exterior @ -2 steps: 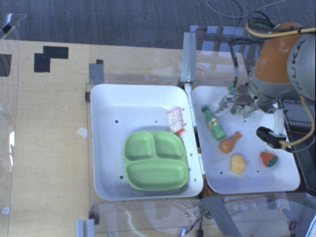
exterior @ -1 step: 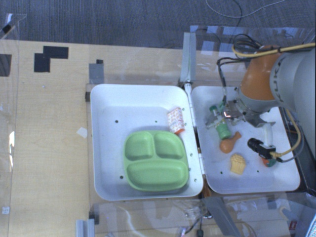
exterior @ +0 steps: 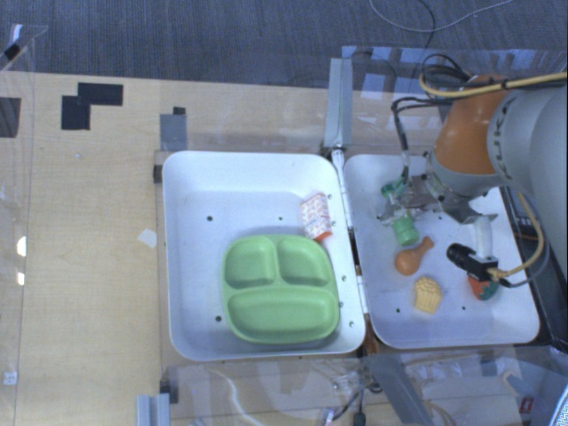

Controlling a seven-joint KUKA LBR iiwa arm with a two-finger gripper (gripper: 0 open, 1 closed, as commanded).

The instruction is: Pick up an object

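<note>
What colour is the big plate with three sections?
Light green; the divided plate shows clearly in the camera view.

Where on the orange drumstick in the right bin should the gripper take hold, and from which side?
Grip the drumstick at its thin neck, just up-right of the round bulb, coming straight down with fingers across the shaft. It lies flat and slanted, bulb lower left. The neck is probably narrow enough to close on, and the bin floor around it looks bare; the bulb may slip.
</note>
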